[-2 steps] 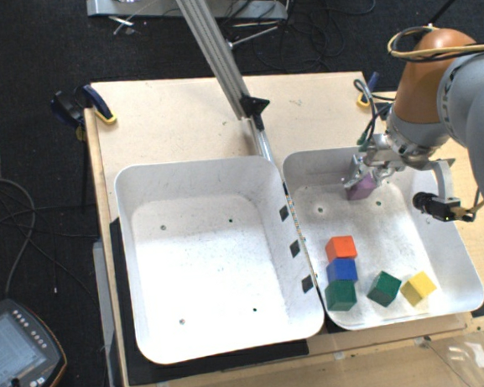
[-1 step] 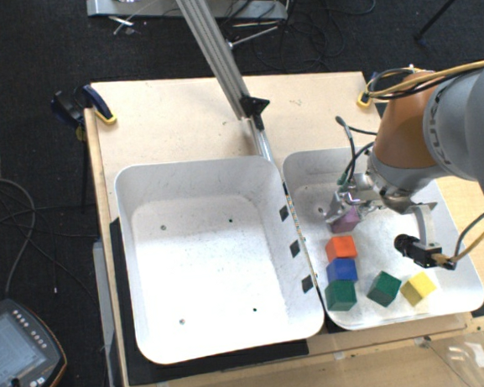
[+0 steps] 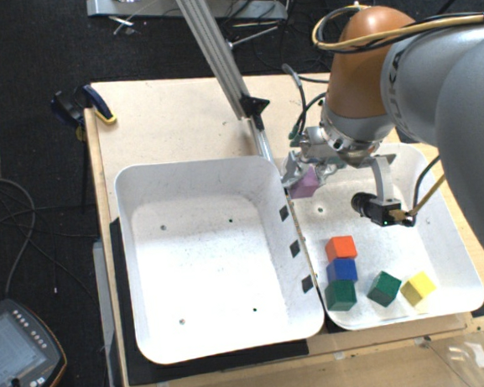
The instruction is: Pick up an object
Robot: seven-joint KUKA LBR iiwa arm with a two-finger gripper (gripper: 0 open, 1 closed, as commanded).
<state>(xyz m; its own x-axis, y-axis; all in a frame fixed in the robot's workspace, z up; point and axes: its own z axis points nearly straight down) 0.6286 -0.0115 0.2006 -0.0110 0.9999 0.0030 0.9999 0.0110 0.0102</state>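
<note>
A small pink plastic block (image 3: 305,182) is clasped between the jaws of the two-finger gripper (image 3: 303,175); five coloured cubes (image 3: 342,248) lie below it.

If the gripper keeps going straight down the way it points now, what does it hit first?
Probably the purple block right at the gripper, by the right bin's left wall. Whether it sits between the fingers or just under them is unclear. Below that is the bin floor.

A pale wooden tabletop (image 3: 168,119) stands on dark carpet (image 3: 13,74) strewn with black cables (image 3: 6,188); a handheld controller (image 3: 17,360) lies near left.
</note>
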